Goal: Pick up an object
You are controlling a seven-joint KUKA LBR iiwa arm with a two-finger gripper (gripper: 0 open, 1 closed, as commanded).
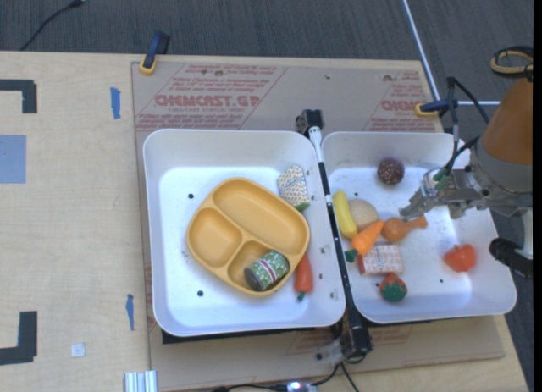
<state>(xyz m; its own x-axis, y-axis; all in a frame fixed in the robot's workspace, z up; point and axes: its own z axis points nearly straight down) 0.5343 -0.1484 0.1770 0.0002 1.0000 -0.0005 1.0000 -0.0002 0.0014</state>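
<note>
Two white bins are seen side by side. In the left bin [169, 212], a yellow divided plate [246, 231] holds a green can [268, 269] in its near compartment. In the right bin [483, 297], toy foods are scattered: a strawberry [392, 288], a tomato [460, 257], a carrot [368, 236], a banana [344, 213]. Farther back, the gripper [423, 202] hangs over an orange piece [396, 229]; whether it is gripping cannot be told.

One fixed cam, high above the counter [68, 212], looking down at a slant. Both white bins sit approx mid-frame: left bin [169, 212], right bin [483, 297] beside it. Arm [508, 136] comes in right of the right bin. Dark floor [254, 1] runs beyond the counter's far edge. Mid distance, no 2nd view.
</note>
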